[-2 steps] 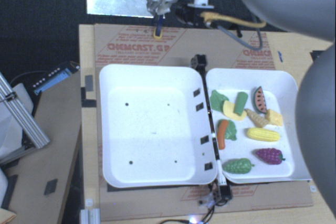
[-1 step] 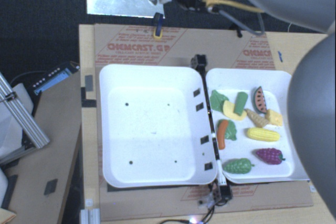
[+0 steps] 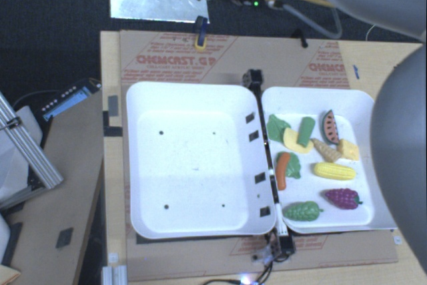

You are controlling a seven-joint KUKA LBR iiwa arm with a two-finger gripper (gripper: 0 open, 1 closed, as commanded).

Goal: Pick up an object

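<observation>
Right bin (image 3: 365, 103), beside the left bin (image 3: 143, 103): toy corn cob (image 3: 333, 171), grapes (image 3: 341, 197), watermelon slice (image 3: 329, 125), carrot (image 3: 282, 169) all loose inside; arm (image 3: 399, 163) overhanging its right edge, grip state undeterminable.

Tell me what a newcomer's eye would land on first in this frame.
The cluster of bright toy foods in the right bin draws the eye first: a yellow corn cob, a purple grape bunch, a watermelon slice and a carrot, among others. Next comes the left bin, a large white contrast beside it. The grey arm looms blurred at the right edge.
</observation>
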